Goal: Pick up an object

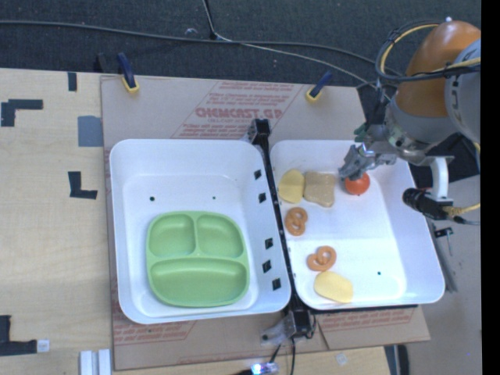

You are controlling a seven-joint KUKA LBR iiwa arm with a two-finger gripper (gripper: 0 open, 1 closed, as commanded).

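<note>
The right bin (406,241) holds several toy foods. A small red ball-like piece (357,184) lies near the bin's far side. My gripper (356,166) hangs right over it, reaching in from the right, and its tip meets the red piece's upper edge. A tan slab (319,188) and a yellow piece (291,186) lie just left of the red one. Two orange rings (296,221) (321,258) and a yellow lump (333,287) sit nearer the front.
The left bin (133,170) holds a green divided plate (197,258). A black divider (269,209) runs between the bins. Cables (234,41) cross the dark bench behind. The arm's orange band (445,61) stands above the right bin's far corner.
</note>
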